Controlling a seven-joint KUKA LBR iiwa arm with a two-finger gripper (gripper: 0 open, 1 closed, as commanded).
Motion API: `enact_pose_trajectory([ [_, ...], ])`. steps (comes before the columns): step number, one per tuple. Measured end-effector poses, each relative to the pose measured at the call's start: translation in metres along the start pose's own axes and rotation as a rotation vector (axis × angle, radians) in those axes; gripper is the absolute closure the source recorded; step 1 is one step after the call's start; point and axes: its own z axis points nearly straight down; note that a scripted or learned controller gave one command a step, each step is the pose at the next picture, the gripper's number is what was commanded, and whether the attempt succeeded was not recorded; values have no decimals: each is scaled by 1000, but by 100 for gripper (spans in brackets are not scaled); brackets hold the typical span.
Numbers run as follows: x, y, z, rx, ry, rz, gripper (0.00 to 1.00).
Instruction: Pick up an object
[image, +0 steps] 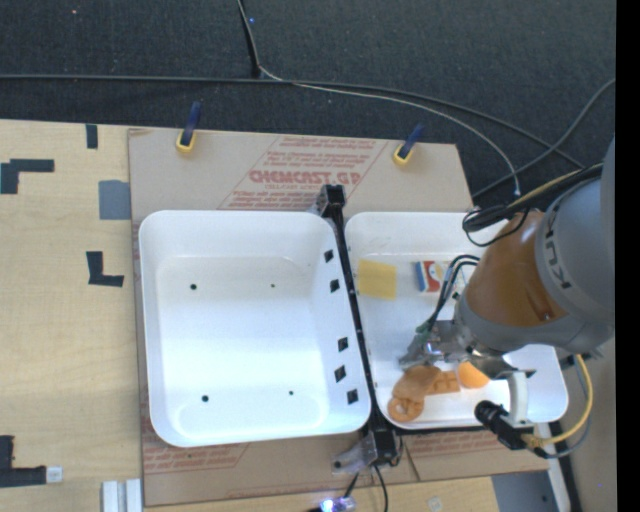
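Gripper down in right bin, right over tan pretzel-shaped toy by orange piece, grip state impossible to tell, yellow block farther back.

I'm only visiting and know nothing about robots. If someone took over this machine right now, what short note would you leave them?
Gripper: low in the right bin, just above the tan pretzel-shaped toy. I cannot tell if it is open or shut, or whether it holds anything.
Objects: all in the right bin. Yellow block and a small red-and-blue item near the far wall; the tan toy and an orange piece near the front.
Done: arm reached in over the tan toy.
Left: confirm a grasp and lift an object.
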Motion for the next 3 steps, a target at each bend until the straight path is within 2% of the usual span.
enact_pose_trajectory([
  [1,-2,58,1,5,1,-4,0],
  [2,7,18,-1,-1,-2,-1,0],
  [3,45,62,-129,-9,-1,-9,0],
])
